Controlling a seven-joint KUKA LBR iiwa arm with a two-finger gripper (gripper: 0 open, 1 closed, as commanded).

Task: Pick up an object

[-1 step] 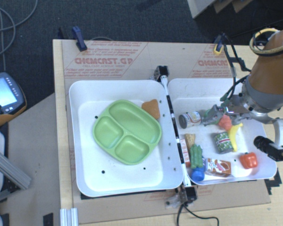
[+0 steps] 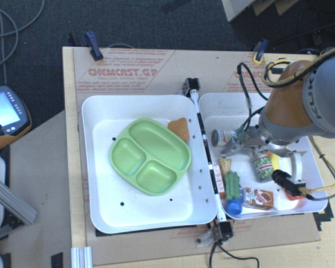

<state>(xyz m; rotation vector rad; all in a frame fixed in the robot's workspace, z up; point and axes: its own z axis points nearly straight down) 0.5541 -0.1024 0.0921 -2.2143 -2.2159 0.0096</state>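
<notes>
Grey arm's two-finger gripper (image 2: 236, 143), grip state unreadable from here, hangs low in the cluttered right white bin (image 2: 223, 102), presumably to reach the small green-labelled can (image 2: 262, 168).

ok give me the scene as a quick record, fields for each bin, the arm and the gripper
left bin: green divided plate, orange-brown piece at its far right edge
right bin: green toy, blue ball, red packet, green can, yellow item
arm: reaches in from the right, low over the right bin
gripper: near the bin's far left side, finger state unclear
</notes>
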